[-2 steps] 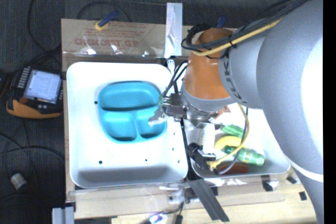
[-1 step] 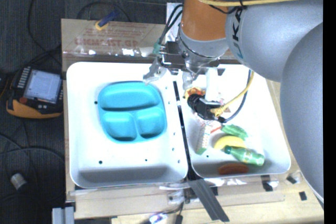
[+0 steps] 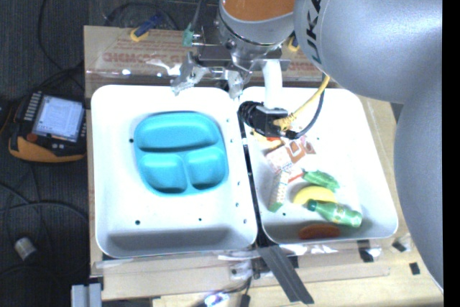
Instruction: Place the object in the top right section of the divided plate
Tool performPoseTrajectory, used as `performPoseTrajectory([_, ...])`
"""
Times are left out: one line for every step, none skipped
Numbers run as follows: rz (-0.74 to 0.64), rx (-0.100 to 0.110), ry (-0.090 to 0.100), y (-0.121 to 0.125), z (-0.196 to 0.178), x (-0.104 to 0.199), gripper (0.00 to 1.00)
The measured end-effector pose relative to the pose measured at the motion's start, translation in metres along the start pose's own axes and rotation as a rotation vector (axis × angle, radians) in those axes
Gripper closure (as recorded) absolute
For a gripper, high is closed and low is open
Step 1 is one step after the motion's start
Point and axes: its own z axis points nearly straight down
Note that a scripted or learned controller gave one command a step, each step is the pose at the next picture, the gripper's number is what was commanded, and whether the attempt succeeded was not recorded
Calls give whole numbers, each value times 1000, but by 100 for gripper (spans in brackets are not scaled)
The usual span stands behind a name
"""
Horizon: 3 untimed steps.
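Observation:
The blue divided plate (image 3: 180,152) lies in the left white bin (image 3: 115,212), with one wide section at the far side and two smaller ones at the near side; nothing lies in it. My gripper (image 3: 208,83) hangs over the left bin's far rim, just beyond the plate's far right corner. Its fingers (image 3: 184,80) are spread open with nothing between them. In the right bin (image 3: 359,133) lie a red and white carton (image 3: 287,154), a yellow banana (image 3: 313,193), a green bottle (image 3: 335,213), a green leafy piece (image 3: 320,178) and a flat reddish-brown piece (image 3: 318,231).
The arm's big grey body covers the upper right of the view and the right bin's far corner. A dark divider (image 3: 248,176) runs between the bins. A hand-held device with a lit screen (image 3: 54,118) sits on the floor to the left.

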Motion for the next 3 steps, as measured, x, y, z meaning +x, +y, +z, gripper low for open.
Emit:
performPoseTrajectory([-94,-1,-1,55,-69,42,0])
performPoseTrajectory([-229,-1,-1,95,-61,51,0])
performPoseTrajectory([-16,0,0,95,-68,34,0])
